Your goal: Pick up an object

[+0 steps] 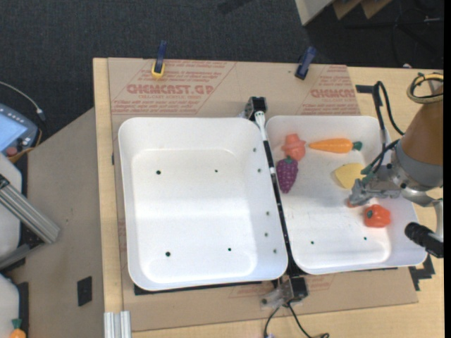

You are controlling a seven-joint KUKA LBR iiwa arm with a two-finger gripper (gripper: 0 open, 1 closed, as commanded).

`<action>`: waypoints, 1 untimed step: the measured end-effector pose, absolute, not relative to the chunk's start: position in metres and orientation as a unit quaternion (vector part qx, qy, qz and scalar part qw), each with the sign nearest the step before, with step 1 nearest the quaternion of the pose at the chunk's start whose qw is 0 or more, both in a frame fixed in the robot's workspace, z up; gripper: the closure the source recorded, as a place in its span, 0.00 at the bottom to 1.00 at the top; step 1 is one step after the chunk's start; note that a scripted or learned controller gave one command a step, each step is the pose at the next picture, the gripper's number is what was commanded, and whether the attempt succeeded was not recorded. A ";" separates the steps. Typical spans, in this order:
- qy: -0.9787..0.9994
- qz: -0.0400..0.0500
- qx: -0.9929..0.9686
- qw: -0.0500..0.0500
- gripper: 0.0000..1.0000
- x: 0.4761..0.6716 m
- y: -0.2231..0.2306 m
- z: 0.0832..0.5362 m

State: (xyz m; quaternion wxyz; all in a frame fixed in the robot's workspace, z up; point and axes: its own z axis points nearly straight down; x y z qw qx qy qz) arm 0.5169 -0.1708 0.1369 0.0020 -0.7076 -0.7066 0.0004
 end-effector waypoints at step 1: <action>-0.707 0.000 -0.708 -0.001 1.00 0.478 -0.160 0.194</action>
